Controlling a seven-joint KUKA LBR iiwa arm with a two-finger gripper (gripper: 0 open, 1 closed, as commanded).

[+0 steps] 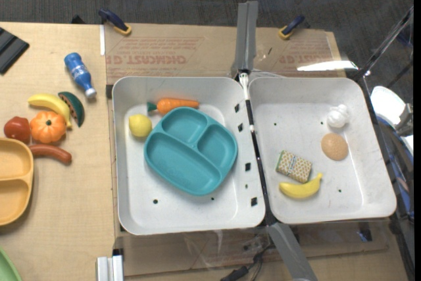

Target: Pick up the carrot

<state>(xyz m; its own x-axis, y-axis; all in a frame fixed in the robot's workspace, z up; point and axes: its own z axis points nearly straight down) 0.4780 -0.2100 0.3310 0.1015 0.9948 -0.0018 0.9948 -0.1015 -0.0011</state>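
The carrot [173, 104], orange with a green stub at its left end, lies on its side in the far part of the left bin [125, 161]. Its near side touches the far rim of the teal divided plate [191, 150]; a lemon [139, 126] sits just to its near left. Likely fault: a descending finger strikes the plate rim, or the tapered, rounded body rolls away under a closing grasp. The gripper's fingers cannot be judged as spread or closed here.
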